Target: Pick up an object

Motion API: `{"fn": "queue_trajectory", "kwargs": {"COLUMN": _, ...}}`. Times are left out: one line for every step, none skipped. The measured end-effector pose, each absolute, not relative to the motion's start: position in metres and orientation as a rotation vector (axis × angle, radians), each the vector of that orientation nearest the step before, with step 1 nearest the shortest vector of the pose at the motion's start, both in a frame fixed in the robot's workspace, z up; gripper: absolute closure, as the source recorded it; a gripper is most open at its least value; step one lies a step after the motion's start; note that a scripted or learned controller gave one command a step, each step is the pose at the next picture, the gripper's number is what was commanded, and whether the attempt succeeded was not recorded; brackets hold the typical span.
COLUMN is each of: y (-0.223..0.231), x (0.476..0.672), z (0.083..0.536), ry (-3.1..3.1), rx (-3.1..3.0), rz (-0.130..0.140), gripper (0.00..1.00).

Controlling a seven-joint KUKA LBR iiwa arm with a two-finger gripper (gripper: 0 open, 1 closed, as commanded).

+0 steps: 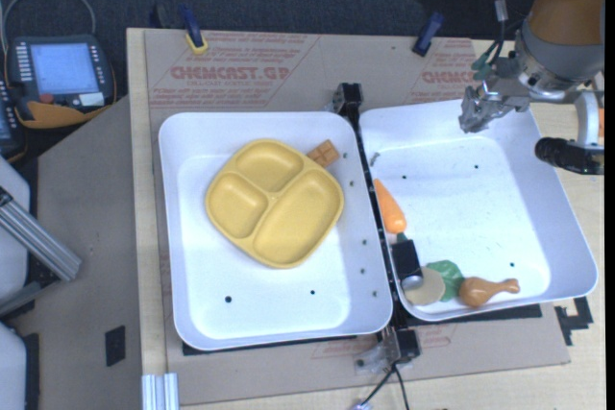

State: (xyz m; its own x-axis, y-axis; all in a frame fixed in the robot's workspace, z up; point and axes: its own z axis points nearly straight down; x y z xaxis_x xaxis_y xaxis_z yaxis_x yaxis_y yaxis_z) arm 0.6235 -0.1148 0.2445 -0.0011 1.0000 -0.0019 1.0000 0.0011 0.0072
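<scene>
**Gripper high at the far rim, carrot down to the left**

Gripper [478, 113] of mine hovers over the right bin's [500, 206] far edge; whether it is clenched I cannot tell. Nearest pickable thing is the orange carrot [389, 205], lying against the bin's left wall, long axis running near-to-far, slim and tapered.

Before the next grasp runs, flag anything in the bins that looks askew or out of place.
A small brown wooden block sits wedged at the upper right edge of the yellow divided plastic plate in the left bin, partly tucked against it. Otherwise nothing looks spilled or damaged.
</scene>
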Motion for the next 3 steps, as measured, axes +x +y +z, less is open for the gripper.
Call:
{"fn": "queue_trajectory", "kwargs": {"y": -0.115, "x": 0.624, "z": 0.287, "ry": 2.218, "rx": 2.216, "rz": 0.005, "gripper": 1.00}}
{"fn": "queue_trajectory", "kwargs": {"y": -0.071, "x": 0.622, "z": 0.279, "ry": 2.228, "rx": 2.217, "rz": 0.000, "gripper": 1.00}}
{"fn": "queue_trajectory", "kwargs": {"y": -0.029, "x": 0.615, "z": 0.258, "ry": 2.228, "rx": 2.219, "rz": -0.003, "gripper": 1.00}}
